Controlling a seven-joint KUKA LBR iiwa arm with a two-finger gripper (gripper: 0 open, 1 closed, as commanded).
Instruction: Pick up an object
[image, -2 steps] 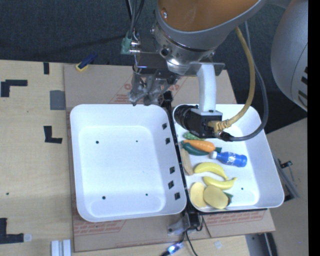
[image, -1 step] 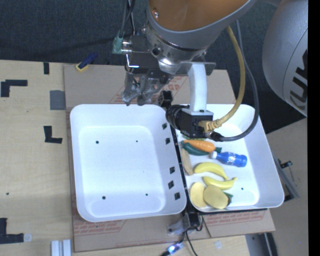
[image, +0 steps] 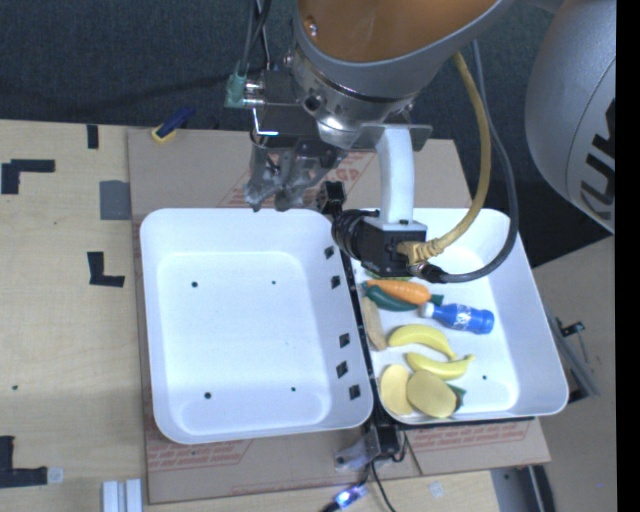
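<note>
The right bin (image: 520, 330) holds several toy items in its left half. An orange carrot (image: 402, 292) lies farthest back, with a blue bottle (image: 465, 318) just in front of it to the right. A yellow banana (image: 430, 341) sits in front of those, and two pale yellow rounded pieces (image: 420, 393) lie by the near wall. My gripper (image: 282, 190) hangs over the far rim of the left bin (image: 160, 300), well left of the items. I see nothing in it.
A black unit on a white bracket (image: 378, 245) with a tan cable sits over the divide between the bins, close to the carrot. The arm's wide body covers the top centre. Brown cardboard lies under both bins.
</note>
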